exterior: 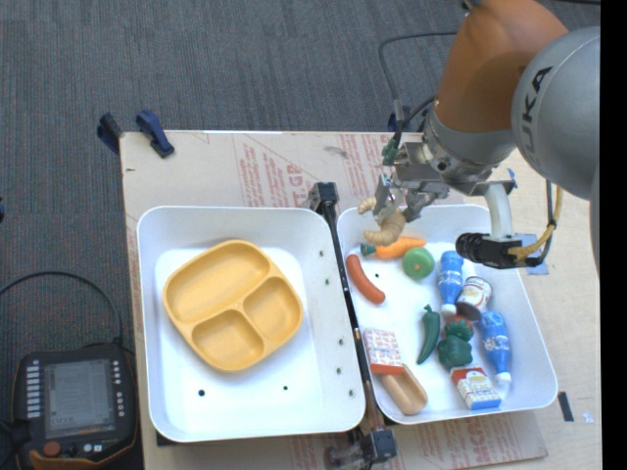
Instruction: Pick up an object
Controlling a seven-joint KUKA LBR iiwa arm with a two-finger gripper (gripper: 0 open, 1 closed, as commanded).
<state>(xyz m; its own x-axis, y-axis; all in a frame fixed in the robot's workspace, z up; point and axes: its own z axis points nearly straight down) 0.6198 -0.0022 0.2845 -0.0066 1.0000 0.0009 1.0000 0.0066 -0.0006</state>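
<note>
Jaws around upright ginger root (384, 226), long axis vertical.

Arm (563, 86): letters "UKA" legible on grey casing. Board (284, 169) under bins: red print, mirrored, unreadable. Small packages' labels too small.

Over the right bin (537, 380), the gripper (394, 204) hangs just above a tan ginger-like piece (385, 231) beside a carrot (400, 249), while the left bin (162, 399) holds a yellow divided plate (232, 305).
</note>
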